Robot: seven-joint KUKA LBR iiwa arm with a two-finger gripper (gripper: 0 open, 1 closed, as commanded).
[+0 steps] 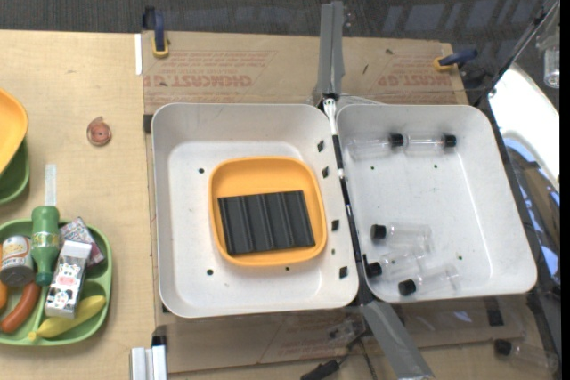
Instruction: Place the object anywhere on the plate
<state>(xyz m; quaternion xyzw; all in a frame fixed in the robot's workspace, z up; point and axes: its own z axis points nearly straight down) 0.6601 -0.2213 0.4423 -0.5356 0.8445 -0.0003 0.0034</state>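
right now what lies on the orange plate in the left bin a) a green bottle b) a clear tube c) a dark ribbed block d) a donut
c: a dark ribbed block lies flat on the orange plate in the left bin, while the clear tubes lie in the right bin.

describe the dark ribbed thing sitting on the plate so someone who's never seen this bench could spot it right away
Find the left white bin; an orange plate with rounded corners lies in its middle. On that plate lies the dark grey slab, a flat rectangle with lengthwise ridges. It is the one dark, opaque item in the bins; the things in the right bin are clear tubes with black caps.
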